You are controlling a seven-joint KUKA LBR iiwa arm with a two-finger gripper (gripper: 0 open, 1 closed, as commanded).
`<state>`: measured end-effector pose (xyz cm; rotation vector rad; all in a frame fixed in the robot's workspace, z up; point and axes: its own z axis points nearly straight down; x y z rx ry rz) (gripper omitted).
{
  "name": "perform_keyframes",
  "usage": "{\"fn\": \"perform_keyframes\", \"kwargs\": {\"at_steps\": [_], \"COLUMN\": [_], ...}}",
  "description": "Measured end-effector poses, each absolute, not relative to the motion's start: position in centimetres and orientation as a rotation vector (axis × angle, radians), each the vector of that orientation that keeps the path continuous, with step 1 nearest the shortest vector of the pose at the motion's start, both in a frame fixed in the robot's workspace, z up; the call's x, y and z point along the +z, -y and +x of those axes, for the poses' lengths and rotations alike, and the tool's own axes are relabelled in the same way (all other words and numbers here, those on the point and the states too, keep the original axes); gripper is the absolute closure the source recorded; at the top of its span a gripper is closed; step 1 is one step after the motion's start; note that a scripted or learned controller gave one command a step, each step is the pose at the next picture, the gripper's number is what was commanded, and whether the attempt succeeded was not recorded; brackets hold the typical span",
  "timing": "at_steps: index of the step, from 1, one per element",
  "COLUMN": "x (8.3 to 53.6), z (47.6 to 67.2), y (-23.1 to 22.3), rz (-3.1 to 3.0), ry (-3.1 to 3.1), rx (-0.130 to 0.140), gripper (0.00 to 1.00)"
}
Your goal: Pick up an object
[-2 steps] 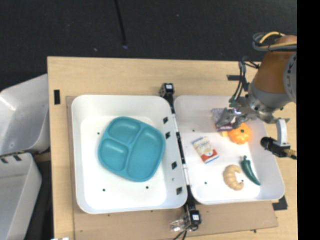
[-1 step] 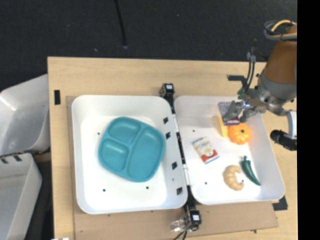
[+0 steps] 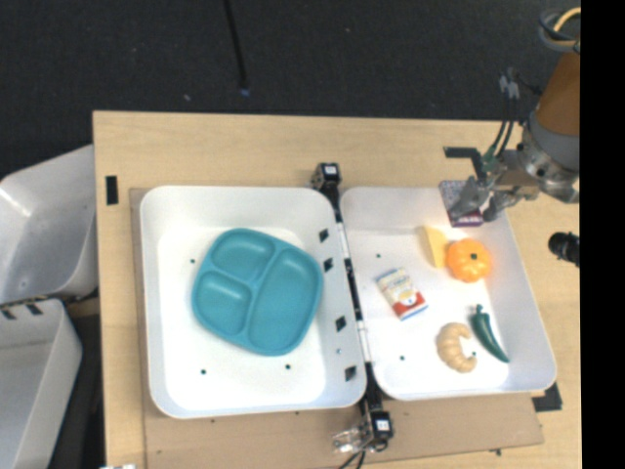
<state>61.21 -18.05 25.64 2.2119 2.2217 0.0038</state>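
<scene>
The arm [image 3: 559, 115] is reaching in from the right, its orange band showing near the top edge, and the gripper [image 3: 467, 206] is hanging over the back rim of the right bin [image 3: 527, 360]. Whether it is released or clenched, I cannot tell; no object is showing between its tips.

The right bin is carrying five things. A yellow wedge [image 3: 433, 244] is lying near the back, just below the gripper, and an orange pumpkin [image 3: 468, 260] is sitting right beside it, touching or nearly so. A small red-and-white carton [image 3: 402, 293] is lying near the bin's middle, tilted. Toward the front, a tan croissant [image 3: 455, 346] is resting just beside a green pepper [image 3: 487, 334], which is lying at a slant.

The left bin [image 3: 166, 360] is carrying a teal divided plate [image 3: 257, 290], lying flat near its middle and turned slightly askew.

Both bins are sitting side by side on the wooden worktop [image 3: 215, 145], joined along their inner edges by black clips [image 3: 326, 175].
</scene>
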Motion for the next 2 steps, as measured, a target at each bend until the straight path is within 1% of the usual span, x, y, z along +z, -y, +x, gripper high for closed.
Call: {"fn": "perform_keyframes", "kwargs": {"at_steps": [2], "x": [26.8], "z": [57.7], "y": [7.4], "rz": [2.215], "ry": [-2.229], "rx": [0.002], "gripper": [1.0]}}
